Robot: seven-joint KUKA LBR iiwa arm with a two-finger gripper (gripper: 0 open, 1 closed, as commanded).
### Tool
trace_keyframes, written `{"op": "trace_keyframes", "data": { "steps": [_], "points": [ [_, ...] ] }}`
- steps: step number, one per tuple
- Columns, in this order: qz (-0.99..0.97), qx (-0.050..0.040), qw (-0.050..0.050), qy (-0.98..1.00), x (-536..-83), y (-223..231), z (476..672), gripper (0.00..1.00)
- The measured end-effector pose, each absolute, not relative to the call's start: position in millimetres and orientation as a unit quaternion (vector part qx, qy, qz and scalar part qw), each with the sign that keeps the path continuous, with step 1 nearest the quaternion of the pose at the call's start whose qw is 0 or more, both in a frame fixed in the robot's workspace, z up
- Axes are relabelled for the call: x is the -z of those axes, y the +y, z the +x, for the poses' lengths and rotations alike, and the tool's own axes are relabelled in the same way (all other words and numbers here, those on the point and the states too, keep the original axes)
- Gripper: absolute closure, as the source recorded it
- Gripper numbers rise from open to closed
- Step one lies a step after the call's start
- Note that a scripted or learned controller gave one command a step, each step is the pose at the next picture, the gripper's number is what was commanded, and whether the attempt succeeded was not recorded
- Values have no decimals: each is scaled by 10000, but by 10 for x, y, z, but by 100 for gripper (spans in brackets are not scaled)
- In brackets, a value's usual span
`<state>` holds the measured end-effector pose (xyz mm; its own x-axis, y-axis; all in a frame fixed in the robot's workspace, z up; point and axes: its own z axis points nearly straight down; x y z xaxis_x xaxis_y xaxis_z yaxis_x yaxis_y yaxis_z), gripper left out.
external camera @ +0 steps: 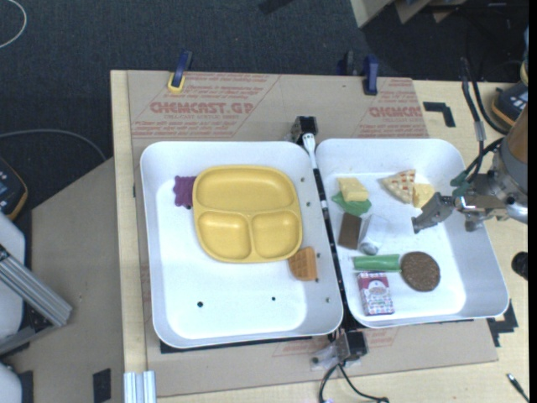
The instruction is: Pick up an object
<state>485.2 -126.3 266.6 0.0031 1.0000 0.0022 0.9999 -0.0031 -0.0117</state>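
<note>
My gripper (431,217) hangs over the right part of the right bin (482,267), just right of the bin's objects and above a brown round patty (419,270). A pizza slice (400,184) and a yellow wedge (424,195) lie up and to the left of it. Further left are a yellow cheese block (353,190), a green leafy piece (347,202), a brown block (352,229) and a small grey item (369,244). A green bar (376,262) and a red box (375,293) lie near the front. I see nothing held in the gripper.
The left bin (168,250) holds a yellow divided plate (247,212), a purple item (183,190) at the plate's left and an orange-brown waffle piece (304,264) by the divider. Cables hang near the arm at the right. Clamps sit on the board's far edge.
</note>
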Motion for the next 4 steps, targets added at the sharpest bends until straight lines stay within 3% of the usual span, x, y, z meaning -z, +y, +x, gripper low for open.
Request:
{"op": "trace_keyframes", "data": {
  "steps": [1,4],
  "points": [
    [-7071,1,1,-7071,-2722,-1262,4873,0],
    [-7076,-17,37,-7066,-1334,-1314,4731,0]
  ]
}}
